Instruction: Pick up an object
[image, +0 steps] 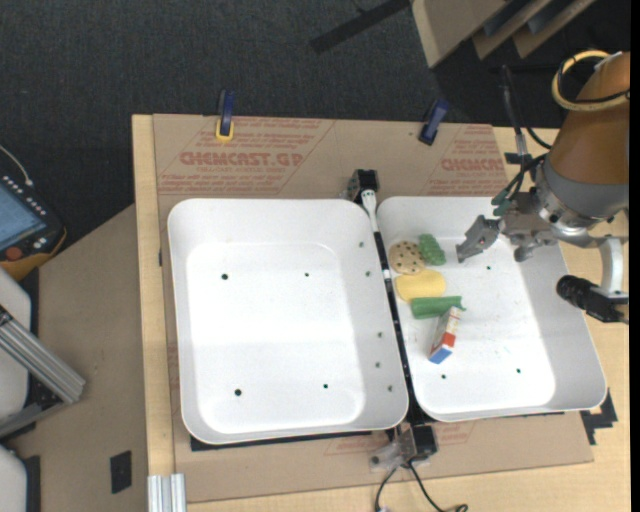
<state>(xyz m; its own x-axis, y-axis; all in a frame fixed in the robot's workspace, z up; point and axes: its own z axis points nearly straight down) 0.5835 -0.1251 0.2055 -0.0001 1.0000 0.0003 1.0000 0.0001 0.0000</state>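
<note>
The right bin (540, 380) holds a small cluster near its left wall: a round tan cookie (405, 257), a small green block (432, 249), a yellow piece (421, 286), a long green piece (438, 305) and a red, white and blue tube (446, 335). My gripper (499, 240) hangs over the upper middle of the right bin, to the right of the cluster. Its two fingers (477, 240) are spread apart with nothing between them.
The left bin (200, 240) lies beside the right one, separated by a black divider (385, 290). Both rest on a cardboard sheet (300, 150) held by blue clamps (226, 108) at the back. The arm's orange band (590, 100) rises at the right.
</note>
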